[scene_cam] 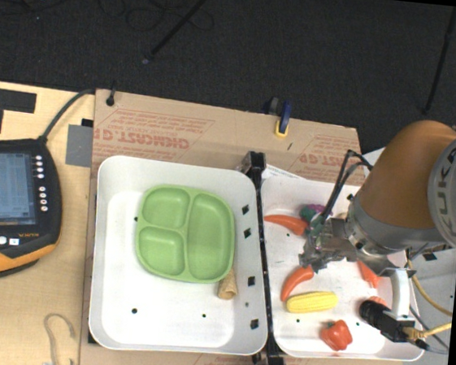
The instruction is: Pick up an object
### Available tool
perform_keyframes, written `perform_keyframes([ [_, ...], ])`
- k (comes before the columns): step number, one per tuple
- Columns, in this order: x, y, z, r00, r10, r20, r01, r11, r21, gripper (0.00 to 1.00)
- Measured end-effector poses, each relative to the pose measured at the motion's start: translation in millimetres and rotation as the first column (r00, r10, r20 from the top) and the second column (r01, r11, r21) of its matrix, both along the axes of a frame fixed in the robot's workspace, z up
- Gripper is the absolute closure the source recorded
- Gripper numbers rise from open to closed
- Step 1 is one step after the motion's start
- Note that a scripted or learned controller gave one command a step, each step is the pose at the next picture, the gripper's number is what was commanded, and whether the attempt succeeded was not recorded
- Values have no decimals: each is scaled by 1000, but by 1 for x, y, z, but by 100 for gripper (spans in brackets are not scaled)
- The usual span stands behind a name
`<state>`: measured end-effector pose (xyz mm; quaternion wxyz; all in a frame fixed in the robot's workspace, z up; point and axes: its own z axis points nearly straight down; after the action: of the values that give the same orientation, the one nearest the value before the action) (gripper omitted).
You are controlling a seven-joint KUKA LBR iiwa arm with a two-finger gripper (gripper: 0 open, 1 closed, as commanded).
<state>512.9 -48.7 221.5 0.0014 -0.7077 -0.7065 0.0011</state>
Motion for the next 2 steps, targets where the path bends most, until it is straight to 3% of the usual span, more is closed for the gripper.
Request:
perform_keyframes([
  [1,1,17,12,1000,2,2,-2,1000,0,100],
  [2,11,13,9,1000,2,1,-2,1000,0,100],
])
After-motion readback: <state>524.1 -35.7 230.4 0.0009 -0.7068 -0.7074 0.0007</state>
